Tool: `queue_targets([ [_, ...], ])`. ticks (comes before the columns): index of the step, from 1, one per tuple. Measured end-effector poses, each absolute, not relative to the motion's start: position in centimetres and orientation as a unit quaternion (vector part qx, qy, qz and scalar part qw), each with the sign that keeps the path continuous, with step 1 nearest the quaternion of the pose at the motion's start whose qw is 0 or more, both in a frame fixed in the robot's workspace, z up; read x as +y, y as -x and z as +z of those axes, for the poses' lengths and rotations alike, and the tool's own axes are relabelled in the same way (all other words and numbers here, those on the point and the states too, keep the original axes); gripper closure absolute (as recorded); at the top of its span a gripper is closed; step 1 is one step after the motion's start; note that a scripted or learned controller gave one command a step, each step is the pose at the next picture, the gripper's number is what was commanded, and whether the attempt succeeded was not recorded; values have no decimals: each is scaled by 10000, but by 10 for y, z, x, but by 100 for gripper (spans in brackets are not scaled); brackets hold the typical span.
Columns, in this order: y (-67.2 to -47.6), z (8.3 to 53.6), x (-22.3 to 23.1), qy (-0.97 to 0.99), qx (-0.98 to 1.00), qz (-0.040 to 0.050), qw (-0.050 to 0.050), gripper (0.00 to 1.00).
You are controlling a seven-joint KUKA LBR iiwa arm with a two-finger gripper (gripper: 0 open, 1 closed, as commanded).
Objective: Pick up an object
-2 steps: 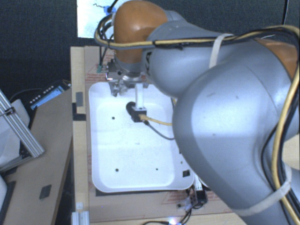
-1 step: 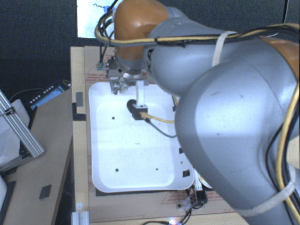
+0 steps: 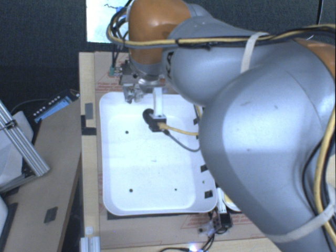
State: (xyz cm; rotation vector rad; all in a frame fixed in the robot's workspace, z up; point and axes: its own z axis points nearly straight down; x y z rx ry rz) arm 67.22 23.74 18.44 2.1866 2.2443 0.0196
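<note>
My gripper (image 3: 133, 93) hangs below the orange band (image 3: 155, 20) of the wrist, over the far edge of the left white bin (image 3: 118, 196). A white bar with a black block (image 3: 154, 121) at its end sticks down beside it, and a yellow cable (image 3: 181, 133) runs from the block to the right. The bin floor shows a few small dark dots (image 3: 126, 132). The grey arm (image 3: 252, 119) hides the right side of the bench, including the second bin.
An aluminium rail (image 3: 26, 151) lies slanted on the left of the bench, with a blue and black device (image 3: 52, 105) behind it. A white sheet (image 3: 105, 14) hangs on the dark back wall. Small black connectors (image 3: 220, 222) sit near the bin's front right corner.
</note>
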Motion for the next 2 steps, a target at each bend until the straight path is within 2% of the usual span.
queue_targets([
  [2, -673, 207, 238, -6951, 7189, 81, 59, 100],
])
